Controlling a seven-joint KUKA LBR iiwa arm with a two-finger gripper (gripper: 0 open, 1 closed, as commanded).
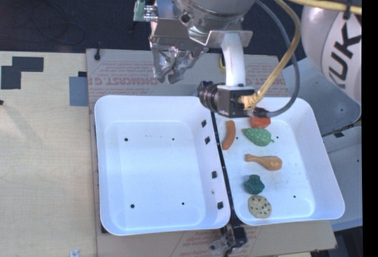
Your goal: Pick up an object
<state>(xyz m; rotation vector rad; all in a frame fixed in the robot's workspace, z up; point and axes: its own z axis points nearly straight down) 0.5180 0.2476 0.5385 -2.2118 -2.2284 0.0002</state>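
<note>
We see the gripper raised above the far edge of the left bin, over the table. Whether it is released or clenched we cannot tell, but nothing is visible in it. All the objects lie in the right bin: an orange sausage, a green leafy piece beside a red piece, a tan drumstick, a dark green piece and a speckled cookie. We judge that the pick is not yet done: the arm must come over the right bin, descend and grasp one object.
</note>
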